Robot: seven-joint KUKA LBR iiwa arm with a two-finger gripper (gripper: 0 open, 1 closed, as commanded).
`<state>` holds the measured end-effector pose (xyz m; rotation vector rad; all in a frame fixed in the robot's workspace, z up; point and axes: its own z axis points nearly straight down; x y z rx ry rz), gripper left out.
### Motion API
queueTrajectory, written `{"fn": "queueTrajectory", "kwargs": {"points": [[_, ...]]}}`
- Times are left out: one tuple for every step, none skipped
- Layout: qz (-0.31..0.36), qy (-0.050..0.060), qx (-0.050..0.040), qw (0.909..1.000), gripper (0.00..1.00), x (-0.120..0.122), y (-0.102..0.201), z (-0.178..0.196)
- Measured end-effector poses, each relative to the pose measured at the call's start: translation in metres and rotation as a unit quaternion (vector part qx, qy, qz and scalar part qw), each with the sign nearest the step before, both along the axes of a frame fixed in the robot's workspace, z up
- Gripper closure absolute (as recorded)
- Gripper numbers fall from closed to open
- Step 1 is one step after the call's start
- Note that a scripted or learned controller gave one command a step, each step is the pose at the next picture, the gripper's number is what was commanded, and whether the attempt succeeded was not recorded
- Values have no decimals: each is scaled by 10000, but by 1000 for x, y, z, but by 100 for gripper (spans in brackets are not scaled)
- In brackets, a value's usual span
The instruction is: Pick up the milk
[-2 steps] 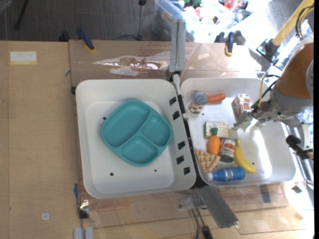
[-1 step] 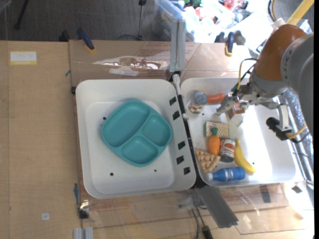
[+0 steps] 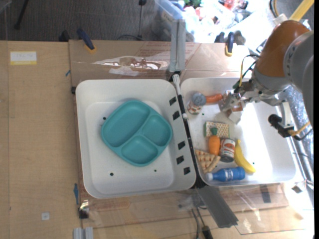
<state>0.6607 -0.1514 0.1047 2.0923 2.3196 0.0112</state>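
Observation:
The milk (image 3: 234, 115) looks like a small white carton with a brownish top, lying in the back half of the right bin (image 3: 271, 156). My gripper (image 3: 232, 102) hangs directly over it, close to or touching its upper end. The gripper's dark body hides part of the carton. The arm, with its orange band (image 3: 281, 49), reaches in from the right above the bin's back corner.
Behind the gripper lie a small round tin (image 3: 198, 99) and an orange piece (image 3: 214, 98). Nearer the front are a cracker (image 3: 217, 129), carrot (image 3: 214, 144), can (image 3: 228, 150), banana (image 3: 244, 157), waffle (image 3: 206, 159) and blue bottle (image 3: 227, 175). A teal divided plate (image 3: 136, 132) fills the left bin (image 3: 94, 173).

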Motion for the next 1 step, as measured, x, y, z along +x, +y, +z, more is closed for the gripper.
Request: {"fn": "queueTrajectory", "kwargs": {"points": [[-28,64,33,10000,100,-7,74,83]]}}
